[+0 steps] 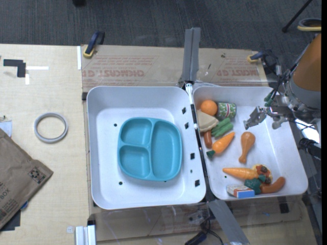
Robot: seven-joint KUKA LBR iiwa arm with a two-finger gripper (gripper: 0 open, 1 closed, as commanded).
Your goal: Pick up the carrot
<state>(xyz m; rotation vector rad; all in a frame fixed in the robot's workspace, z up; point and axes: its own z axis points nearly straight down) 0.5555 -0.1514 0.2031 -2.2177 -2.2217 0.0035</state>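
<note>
Presently the carrot (223,143) is seen in the right bin (294,152), left of centre, tilted, touching green pods (222,127). Judged a light, stiff, smooth plastic toy; best taken across the thick middle. Claw (259,116) hovers near the bin's upper right; whether spread or closed cannot be told.

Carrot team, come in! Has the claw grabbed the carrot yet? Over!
Claw open, holding nothing, over right bin. Carrot lying in bin, not grabbed. Green veggie touching carrot's upper side; drumstick beside it.
</note>
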